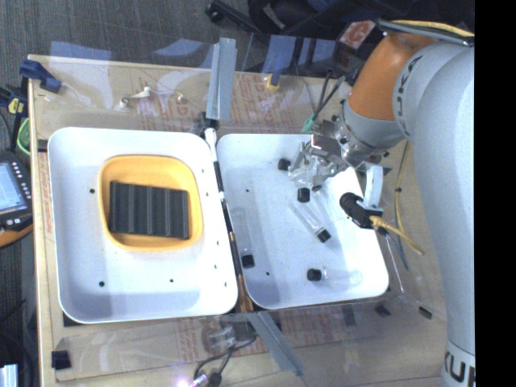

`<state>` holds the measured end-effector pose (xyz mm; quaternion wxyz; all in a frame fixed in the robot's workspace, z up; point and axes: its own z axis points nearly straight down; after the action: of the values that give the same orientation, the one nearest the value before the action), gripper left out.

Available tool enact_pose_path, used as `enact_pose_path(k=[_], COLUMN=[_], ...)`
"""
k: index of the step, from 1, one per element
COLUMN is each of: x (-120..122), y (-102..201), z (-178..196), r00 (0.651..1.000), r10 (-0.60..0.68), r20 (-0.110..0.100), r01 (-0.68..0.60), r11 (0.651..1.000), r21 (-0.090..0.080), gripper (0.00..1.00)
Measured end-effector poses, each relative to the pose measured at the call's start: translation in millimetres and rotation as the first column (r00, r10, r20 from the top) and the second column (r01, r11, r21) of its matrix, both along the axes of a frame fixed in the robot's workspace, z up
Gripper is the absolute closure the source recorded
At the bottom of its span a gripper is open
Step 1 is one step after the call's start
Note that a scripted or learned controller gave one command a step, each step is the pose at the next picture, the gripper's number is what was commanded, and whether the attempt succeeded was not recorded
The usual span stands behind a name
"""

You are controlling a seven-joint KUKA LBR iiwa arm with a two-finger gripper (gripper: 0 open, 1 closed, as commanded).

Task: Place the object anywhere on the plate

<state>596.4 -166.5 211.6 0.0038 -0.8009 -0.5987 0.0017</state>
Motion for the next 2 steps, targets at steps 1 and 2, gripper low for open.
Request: enact_pose_path(k=[1,2], x=[-22,2], y=[69,121], z=[4,-21], r00=[0.981,0.938], r10=[0.195,0.347], r20=[0.002,0.001], r01=[-0.195,-0.347], r11=[0.981,0.938], r21=[-0.002,0.000], gripper=[1.00,1.00])
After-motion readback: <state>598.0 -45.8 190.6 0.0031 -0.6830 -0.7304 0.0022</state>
